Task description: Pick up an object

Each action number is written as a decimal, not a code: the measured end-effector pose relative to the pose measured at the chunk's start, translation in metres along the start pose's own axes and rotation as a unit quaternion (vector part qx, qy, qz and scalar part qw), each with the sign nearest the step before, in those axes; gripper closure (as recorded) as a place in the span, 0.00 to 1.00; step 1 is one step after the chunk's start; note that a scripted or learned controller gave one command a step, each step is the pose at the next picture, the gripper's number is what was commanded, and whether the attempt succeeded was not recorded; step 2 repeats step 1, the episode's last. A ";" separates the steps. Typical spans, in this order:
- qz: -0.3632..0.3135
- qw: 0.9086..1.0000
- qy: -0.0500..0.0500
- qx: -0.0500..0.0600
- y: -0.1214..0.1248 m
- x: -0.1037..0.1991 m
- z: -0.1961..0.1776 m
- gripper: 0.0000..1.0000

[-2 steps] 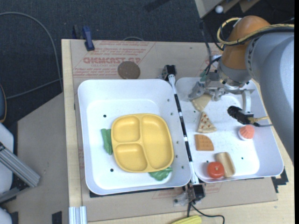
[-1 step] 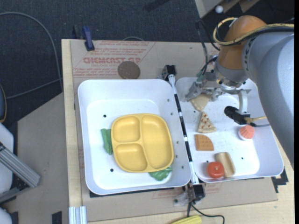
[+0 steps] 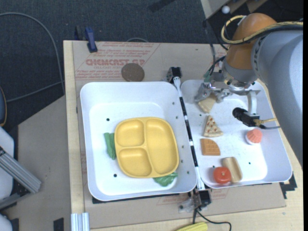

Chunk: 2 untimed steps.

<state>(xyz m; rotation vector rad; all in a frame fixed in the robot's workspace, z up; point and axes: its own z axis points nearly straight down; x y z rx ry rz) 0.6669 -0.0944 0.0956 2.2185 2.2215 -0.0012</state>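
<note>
Gripper [image 3: 210, 96] sits at your right bin's [image 3: 274, 170] eleven o'clock corner, over a beige wedge [image 3: 206, 105]; whether it grips, you cannot tell here.

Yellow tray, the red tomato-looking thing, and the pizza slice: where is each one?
Yellow tray [image 3: 146, 147]: camera view, its right compartment.
Red tomato [image 3: 222, 175]: camera view, its top.
Pizza slice [image 3: 211, 127]: camera view, its middle.

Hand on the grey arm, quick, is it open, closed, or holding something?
Hand: cannot be told; it sits low over a pale beige wedge-shaped toy food piece in the right white bin.
</note>
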 end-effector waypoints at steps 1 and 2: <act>0.000 1.000 0.001 0.000 -0.033 0.064 -0.102 1.00; 0.000 1.000 0.001 0.000 -0.033 0.064 -0.102 1.00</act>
